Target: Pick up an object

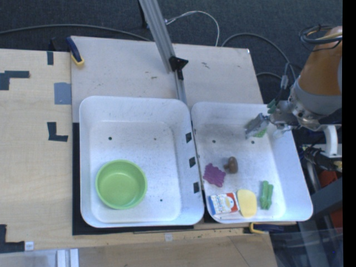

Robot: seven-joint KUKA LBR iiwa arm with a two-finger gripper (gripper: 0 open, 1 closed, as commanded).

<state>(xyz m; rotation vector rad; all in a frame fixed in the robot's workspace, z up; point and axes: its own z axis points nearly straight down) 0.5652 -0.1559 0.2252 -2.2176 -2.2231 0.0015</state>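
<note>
We see the shallow white left bin [89,115] holding a round green plastic bowl [121,184] near its front left corner. The shallow white right bin [289,171] carries the smaller things along its front: a white and red packet [223,203], a yellow oval block [247,202], a purple crumpled piece [214,174], a green stick-shaped toy [267,194] and a small brown lump [231,164]. The grey two-finger gripper [257,127] hangs over the right bin's far part, well apart from them; we cannot tell how its jaws stand.
</note>
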